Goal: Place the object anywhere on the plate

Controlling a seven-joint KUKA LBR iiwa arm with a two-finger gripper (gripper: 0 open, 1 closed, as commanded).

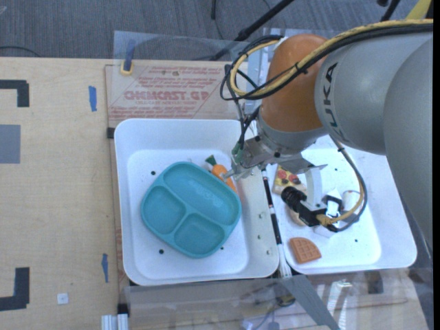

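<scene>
Smooth teal plastic plate (190, 209); pale wooden bench (55, 184).

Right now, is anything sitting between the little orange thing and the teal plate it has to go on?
Nothing visible does. The small orange object lies at the upper right rim of the teal three-compartment plate in the left white bin.

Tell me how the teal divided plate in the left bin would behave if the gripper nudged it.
The teal plate looks like rigid moulded plastic, so it probably slides whole rather than flexing. It sits flat and low on the left bin, so tipping seems unlikely. It looks light, so a nudge might skid it easily.
</scene>
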